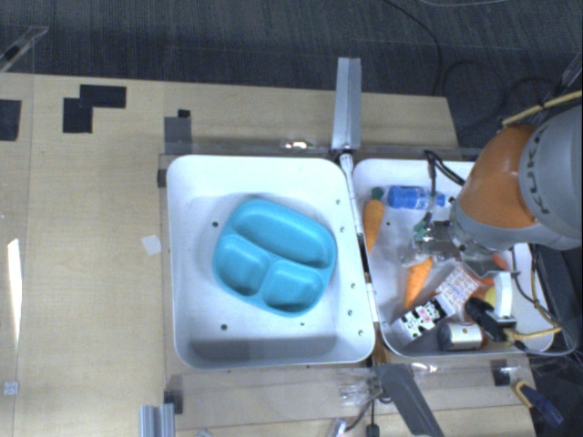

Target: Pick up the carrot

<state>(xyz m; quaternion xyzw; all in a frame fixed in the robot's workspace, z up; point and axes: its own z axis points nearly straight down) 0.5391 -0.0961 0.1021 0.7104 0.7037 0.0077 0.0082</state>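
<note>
I see two carrots in the right bin: one carrot lies along the left wall at about ten o'clock, the other carrot tilts near the middle, just under the end effector. I can't tell its state; the wrist hides it. My guess is it's lined up on the middle one. The blue tray sits in the left bin.
</note>
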